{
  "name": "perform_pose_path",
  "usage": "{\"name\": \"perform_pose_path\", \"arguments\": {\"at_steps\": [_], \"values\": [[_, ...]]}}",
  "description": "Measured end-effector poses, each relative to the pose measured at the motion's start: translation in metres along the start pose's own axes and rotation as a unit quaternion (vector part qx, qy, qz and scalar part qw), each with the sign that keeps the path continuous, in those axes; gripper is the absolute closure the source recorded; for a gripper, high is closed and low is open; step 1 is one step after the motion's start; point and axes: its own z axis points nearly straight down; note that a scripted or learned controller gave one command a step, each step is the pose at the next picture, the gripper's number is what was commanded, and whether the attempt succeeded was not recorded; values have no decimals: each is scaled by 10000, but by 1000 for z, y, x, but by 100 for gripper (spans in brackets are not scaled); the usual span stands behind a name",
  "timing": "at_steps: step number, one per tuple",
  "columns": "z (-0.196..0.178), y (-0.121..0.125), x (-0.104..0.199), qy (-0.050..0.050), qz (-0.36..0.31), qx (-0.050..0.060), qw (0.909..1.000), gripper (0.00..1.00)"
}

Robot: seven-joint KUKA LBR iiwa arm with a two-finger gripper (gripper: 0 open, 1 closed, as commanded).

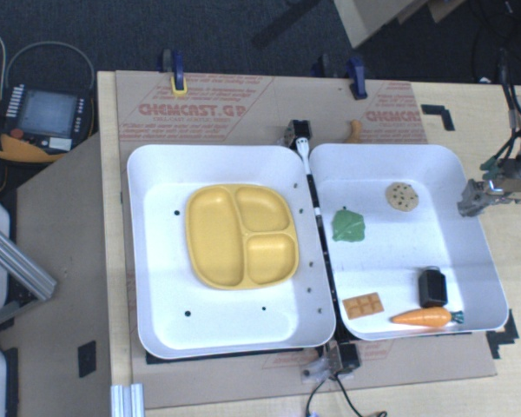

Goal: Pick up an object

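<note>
The right bin (469,259) holds several small objects. A round cookie (402,197) lies near its back. To the cookie's left lies a green leafy piece (348,226). A black block (431,287) sits near the front right. In front of the block lies an orange carrot (425,317), with a tan cracker (363,305) to its left. My gripper (474,199) shows as a small grey part over the right bin's right rim, apart from all the objects, with nothing seen in it.
The left bin (156,233) bears a yellow divided plate (241,234). Two blue clamps (177,69) (357,75) hold the cardboard sheet at the back. A handheld control pendant (45,115) lies off the bench to the left. Cables hang at the right edge.
</note>
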Motion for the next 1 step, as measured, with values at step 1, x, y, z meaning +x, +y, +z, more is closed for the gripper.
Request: {"name": "perform_pose_path", "arguments": {"at_steps": [1], "values": [[-12,1,0,6,-2,15,10000,100]]}}
